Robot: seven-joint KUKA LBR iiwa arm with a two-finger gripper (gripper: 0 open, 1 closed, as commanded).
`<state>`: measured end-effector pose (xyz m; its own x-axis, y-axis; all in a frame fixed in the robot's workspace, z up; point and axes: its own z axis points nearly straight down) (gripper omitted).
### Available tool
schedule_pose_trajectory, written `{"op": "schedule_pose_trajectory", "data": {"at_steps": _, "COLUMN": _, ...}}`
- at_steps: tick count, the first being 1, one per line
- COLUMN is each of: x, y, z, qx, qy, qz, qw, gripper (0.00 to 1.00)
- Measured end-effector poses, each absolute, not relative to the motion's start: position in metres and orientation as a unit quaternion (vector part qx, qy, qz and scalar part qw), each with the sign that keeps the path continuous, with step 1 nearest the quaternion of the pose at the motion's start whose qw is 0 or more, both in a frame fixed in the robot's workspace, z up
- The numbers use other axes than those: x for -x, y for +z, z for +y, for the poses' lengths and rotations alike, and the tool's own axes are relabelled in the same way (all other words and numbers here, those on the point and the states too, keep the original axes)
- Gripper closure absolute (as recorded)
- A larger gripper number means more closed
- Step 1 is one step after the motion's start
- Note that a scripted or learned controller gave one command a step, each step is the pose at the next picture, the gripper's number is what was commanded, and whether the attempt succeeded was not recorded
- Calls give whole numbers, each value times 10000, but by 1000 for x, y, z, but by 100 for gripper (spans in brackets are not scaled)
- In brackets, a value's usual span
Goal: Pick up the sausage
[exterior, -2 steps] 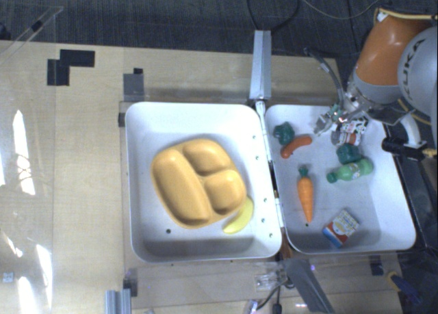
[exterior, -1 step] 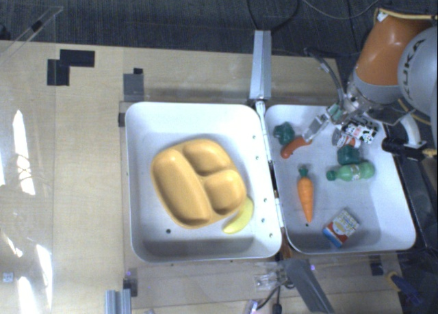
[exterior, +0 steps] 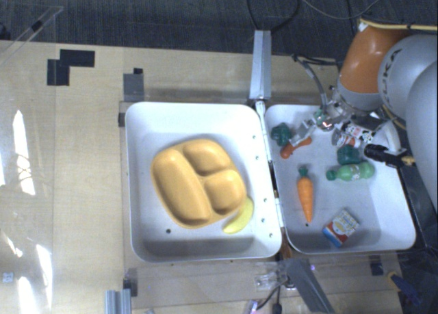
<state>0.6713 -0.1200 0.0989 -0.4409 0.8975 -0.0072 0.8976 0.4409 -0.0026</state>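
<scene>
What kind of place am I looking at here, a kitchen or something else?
Most likely a robotics lab, not a kitchen. A grey and orange robot arm reaches over two white bins on a bench; the food, like the carrot, looks like plastic toys, and loose cables trail behind.

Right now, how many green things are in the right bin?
3. A dark green piece sits at the bin's upper left, a green bottle lies mid-right, and a small teal piece sits just above it beside the gripper. The arm may hide more.
</scene>
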Motion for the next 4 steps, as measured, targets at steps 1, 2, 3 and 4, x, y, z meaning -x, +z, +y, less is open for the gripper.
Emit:
{"op": "schedule_pose_trajectory", "data": {"at_steps": 1, "x": -676, "y": 109, "z": -119, "qx": -5278, "qy": 29, "qz": 8493, "qw": 128, "gripper": 100}}
{"op": "schedule_pose_trajectory", "data": {"at_steps": 2, "x": -674, "y": 107, "z": -113, "qx": -5260, "qy": 24, "qz": 8505, "qw": 18, "gripper": 0}}
{"op": "schedule_pose_trajectory", "data": {"at_steps": 3, "x": -673, "y": 100, "z": -108, "qx": -5346, "qy": -2, "qz": 8451, "qw": 36, "gripper": 0}}
{"op": "schedule_pose_trajectory", "data": {"at_steps": 4, "x": -663, "y": 98, "z": -100, "qx": -5438, "qy": 51, "qz": 8391, "qw": 141, "gripper": 0}}
